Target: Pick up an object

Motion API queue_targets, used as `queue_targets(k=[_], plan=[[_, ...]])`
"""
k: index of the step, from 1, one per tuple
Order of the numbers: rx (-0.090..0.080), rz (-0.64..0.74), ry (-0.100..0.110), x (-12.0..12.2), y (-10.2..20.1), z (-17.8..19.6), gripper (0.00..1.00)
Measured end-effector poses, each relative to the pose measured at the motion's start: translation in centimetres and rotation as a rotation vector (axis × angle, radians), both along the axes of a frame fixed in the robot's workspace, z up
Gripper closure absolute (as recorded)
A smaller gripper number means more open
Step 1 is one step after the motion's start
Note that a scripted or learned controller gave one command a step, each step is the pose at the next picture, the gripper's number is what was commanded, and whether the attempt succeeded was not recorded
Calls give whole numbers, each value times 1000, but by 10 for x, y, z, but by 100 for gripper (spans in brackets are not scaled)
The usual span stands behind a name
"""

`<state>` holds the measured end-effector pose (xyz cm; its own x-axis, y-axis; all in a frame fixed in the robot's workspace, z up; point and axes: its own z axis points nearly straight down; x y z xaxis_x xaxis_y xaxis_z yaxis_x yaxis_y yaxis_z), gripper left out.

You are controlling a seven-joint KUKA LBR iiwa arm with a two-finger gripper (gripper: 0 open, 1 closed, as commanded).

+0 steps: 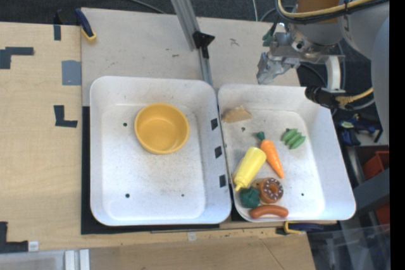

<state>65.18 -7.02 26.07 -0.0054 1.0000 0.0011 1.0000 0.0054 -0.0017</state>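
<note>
Hovering above the far rim of the right-hand shallow white bin (pixel 316 117), the two-finger gripper (pixel 271 69) carries nothing; how far it is parted I cannot tell. Toy food lies clustered in that bin: an orange plastic carrot (pixel 273 157) just beside a yellow plastic corn cob (pixel 249 167). Both look light, stiff and smooth, so probably slippery. Pinching the carrot across its thicker middle seems safest.

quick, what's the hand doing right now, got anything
Hand: above the far rim of the right bin, apart from the toys; open or shut cannot be told, and nothing is seen in it.
</note>
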Motion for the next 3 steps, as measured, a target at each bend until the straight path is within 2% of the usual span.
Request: queue_targets(k=[1,3], plan=[[0,1,2,-18,52,-15,100],[0,2,3,-85,153,-22,100]])
